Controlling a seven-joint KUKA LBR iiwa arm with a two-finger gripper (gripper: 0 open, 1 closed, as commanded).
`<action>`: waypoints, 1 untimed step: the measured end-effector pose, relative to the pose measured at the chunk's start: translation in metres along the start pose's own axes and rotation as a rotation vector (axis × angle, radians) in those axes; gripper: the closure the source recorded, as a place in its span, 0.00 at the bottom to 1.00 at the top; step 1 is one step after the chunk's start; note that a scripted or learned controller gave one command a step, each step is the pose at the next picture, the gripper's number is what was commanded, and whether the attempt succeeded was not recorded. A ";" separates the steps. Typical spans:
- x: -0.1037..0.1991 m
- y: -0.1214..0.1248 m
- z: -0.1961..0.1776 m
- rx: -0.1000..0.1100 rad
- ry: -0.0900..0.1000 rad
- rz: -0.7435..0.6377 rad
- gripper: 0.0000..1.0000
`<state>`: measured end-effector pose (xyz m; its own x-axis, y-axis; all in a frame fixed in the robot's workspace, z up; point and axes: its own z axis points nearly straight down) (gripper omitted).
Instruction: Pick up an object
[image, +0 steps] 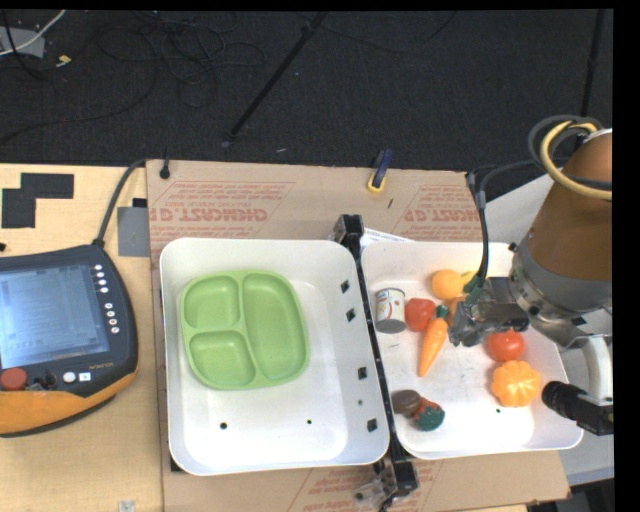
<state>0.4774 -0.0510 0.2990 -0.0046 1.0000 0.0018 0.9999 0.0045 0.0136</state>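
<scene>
The right bin (470, 440) holds several toy foods: a carrot (432, 345), a small red piece (420, 313), a yellow fruit (449, 283), a red tomato (505, 346), an orange pumpkin (514, 384), a small can (390, 310) and a brown, red and teal item (420, 410). My gripper (468, 322) hangs low over this bin, just right of the carrot's top and left of the tomato. Its dark body hides what lies directly beneath it. I see nothing lifted.
The left bin (200, 430) carries a green divided plate (244, 328). A teach pendant (60, 330) lies on the bench at the far left. A black divider (365, 340) separates the bins. The arm's bulk (575, 230) covers the right bin's far right corner.
</scene>
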 end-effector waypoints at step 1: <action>0.112 -0.006 0.110 0.030 0.002 -0.005 1.00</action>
<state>0.4726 0.0611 0.1889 -0.0091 1.0000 0.0039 0.9998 0.0091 -0.0161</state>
